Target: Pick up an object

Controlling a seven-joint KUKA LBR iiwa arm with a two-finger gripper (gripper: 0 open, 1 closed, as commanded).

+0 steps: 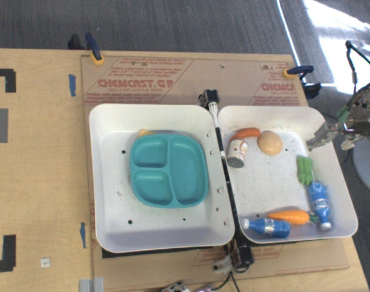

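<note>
Pretty even, bright overhead light, soft shadows inside the bins (106, 224). A blown-out sun patch hits the floor (337, 17) top right. Slightly soft overall.

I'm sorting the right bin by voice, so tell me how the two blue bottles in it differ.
The near bottle lies crosswise along the bin's front wall; the far bottle lies lengthwise by the right wall. The near one touches the carrot's left end, the far one its right end. The far one looks slightly longer. Both are blue, lying down, with pale labels.
</note>
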